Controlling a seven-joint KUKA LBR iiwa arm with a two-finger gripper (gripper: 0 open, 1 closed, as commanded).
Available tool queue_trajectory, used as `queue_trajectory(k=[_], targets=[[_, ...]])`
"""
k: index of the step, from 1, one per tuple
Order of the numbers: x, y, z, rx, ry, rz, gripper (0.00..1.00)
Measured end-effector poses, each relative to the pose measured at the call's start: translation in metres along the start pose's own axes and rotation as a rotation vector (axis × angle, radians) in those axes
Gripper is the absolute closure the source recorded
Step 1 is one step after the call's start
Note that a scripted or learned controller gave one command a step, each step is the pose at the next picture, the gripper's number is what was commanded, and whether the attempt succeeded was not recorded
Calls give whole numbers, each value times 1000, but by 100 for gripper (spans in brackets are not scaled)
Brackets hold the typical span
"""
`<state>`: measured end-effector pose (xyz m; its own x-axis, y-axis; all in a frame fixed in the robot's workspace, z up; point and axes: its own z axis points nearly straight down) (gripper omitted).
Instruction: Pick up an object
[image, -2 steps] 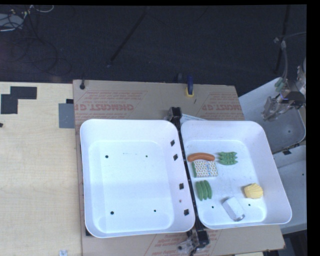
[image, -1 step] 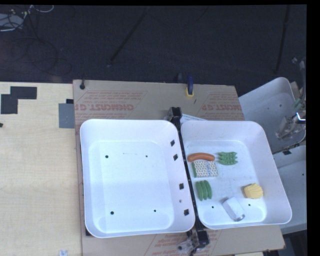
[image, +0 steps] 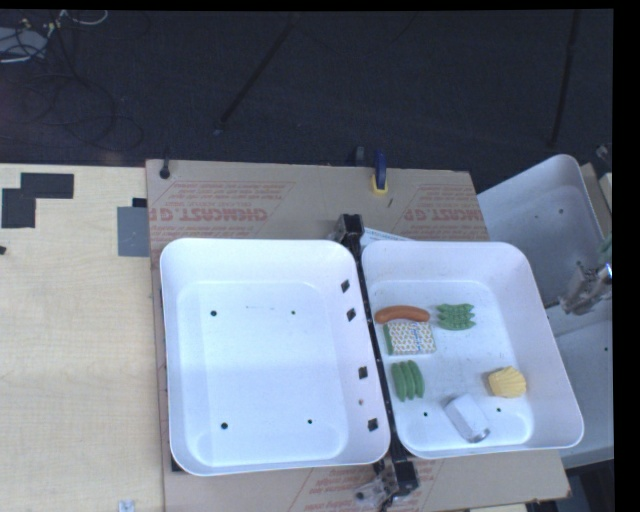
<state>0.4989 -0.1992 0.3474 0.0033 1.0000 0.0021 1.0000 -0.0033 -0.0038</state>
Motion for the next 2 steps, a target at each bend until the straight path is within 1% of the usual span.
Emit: queue_trajectory(k=[1, 2], targets=[[-15, -24, 22, 1, -1, -1, 100], [15, 52, -165, -21, -8, -9, 100]])
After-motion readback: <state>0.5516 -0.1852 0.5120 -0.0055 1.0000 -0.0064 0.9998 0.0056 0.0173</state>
